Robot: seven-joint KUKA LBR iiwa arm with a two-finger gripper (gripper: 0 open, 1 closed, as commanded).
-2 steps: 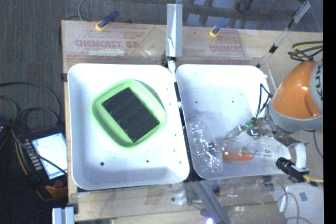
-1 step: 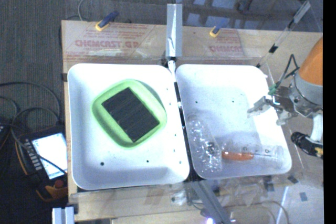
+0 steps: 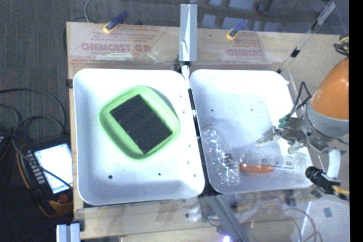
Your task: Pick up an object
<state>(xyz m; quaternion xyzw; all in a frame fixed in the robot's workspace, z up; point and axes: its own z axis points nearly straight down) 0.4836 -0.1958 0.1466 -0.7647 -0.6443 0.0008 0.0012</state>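
The right bin (image 3: 244,88) holds a crumpled clear plastic bottle (image 3: 218,151) near its left wall and a thin orange stick-like object (image 3: 256,168) close to its front edge. My gripper (image 3: 273,135) reaches in from the right over the bin's right side. It hovers just above and to the right of the orange object, with nothing visibly held. The orange band of the arm (image 3: 336,93) rises behind it. In the left bin (image 3: 91,178) a green dish (image 3: 111,108) lies with a black ribbed rectangular pad (image 3: 140,123) in it.
A metal divider post (image 3: 187,37) stands at the back between the bins. Clamps (image 3: 115,21) sit on the cardboard-coloured board behind them. A tablet-like device (image 3: 51,164) and cables lie on the floor to the left.
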